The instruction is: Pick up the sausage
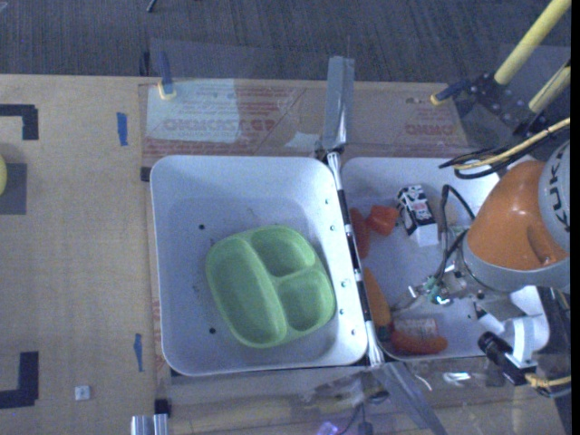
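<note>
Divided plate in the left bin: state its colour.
Light green, plain; the divided plate shows best in the camera view.

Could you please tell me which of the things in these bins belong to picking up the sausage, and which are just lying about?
Belongs to the job:
- sausage, near the front of the right bin
- gripper, low over that bin

Just lying about:
- green divided plate in the left bin
- carrot along the divider
- red-orange toy piece
- black-and-white carton

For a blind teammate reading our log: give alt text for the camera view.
The grey-and-orange arm reaches into the right bin, near a reddish sausage by its front wall. The left bin holds a green divided plate.
</note>
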